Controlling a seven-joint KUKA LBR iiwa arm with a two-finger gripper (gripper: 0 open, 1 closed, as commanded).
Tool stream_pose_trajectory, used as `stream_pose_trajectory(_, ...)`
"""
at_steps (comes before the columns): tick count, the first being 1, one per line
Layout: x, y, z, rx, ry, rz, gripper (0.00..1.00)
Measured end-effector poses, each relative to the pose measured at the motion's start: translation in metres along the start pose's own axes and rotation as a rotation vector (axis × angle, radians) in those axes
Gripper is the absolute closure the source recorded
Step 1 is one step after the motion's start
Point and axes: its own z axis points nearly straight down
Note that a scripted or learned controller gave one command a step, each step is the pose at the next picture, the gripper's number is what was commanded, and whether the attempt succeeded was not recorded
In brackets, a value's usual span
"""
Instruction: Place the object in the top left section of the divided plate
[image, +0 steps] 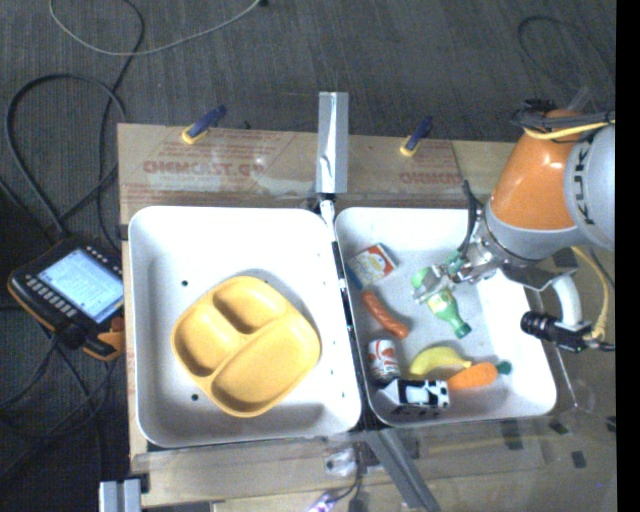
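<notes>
The yellow divided plate (247, 343) lies in the left bin (160, 240), with two small sections at its upper left and one large section at its lower right. All three sections are bare. My gripper (447, 279) hangs low in the right bin (530, 390), right over the upper end of a green bottle (452, 314). The bottle lies on the bin floor, its cap pointing to the lower right, and its top end is hidden under the gripper.
The right bin also holds a small carton (374, 262), a sausage (386, 314), a can (383, 357), a banana (439, 359), a carrot (474, 376) and a black-and-white box (423, 394). A metal divider (331, 150) stands between the bins. A teach pendant (72, 293) lies at the far left.
</notes>
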Motion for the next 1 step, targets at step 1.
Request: stream_pose_trajectory(1,0.0828,0.0133,-0.0113,0.002,0.0,0.171,1.0)
